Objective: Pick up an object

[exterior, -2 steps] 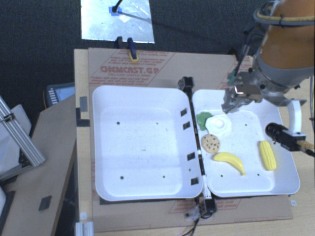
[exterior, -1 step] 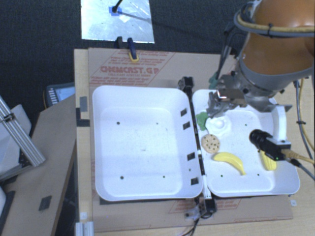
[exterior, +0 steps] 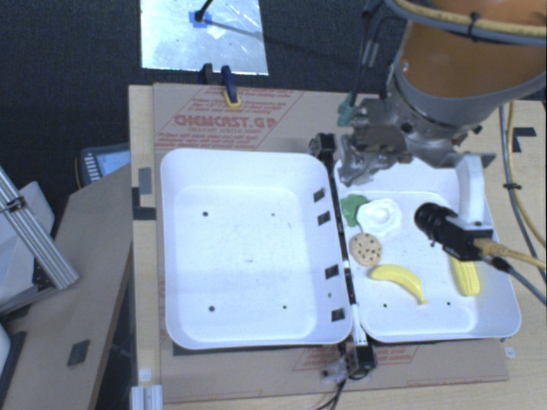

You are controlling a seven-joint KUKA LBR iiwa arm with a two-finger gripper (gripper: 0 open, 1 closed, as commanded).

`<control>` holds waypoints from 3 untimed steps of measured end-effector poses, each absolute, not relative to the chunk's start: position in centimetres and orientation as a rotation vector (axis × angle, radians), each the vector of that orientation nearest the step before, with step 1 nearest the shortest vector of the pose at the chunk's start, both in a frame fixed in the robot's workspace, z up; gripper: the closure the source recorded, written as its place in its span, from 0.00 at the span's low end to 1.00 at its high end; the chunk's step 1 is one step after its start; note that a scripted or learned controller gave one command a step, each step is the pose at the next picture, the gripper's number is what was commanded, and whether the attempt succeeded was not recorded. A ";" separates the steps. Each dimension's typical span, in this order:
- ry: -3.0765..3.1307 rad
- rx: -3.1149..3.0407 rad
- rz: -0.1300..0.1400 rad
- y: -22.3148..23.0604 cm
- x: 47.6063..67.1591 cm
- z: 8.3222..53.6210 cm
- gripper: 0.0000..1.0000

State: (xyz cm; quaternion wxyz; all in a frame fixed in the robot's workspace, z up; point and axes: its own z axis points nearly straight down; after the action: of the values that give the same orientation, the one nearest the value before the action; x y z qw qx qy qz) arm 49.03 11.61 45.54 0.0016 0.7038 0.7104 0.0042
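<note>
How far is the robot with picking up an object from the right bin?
Done: the arm has reached over the right bin, and the gripper is above its far left corner. In hand: nothing that I can see. The banana, cookie, fried egg, green piece and corn all lie on the bin floor. Left: descend onto one object, grasp it and lift.

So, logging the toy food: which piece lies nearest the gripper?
The green piece, just below the gripper; egg, cookie, banana and corn lie farther.
</note>
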 end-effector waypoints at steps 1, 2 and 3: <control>2.225 2.214 0.006 12.4 48.7 47.9 1.00; 2.229 2.212 0.009 16.3 48.6 51.2 1.00; 2.228 2.212 0.008 21.5 53.6 53.5 1.00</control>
State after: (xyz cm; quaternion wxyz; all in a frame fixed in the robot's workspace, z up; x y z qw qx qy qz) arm 53.58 21.46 53.55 0.0008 0.7045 0.7097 0.0026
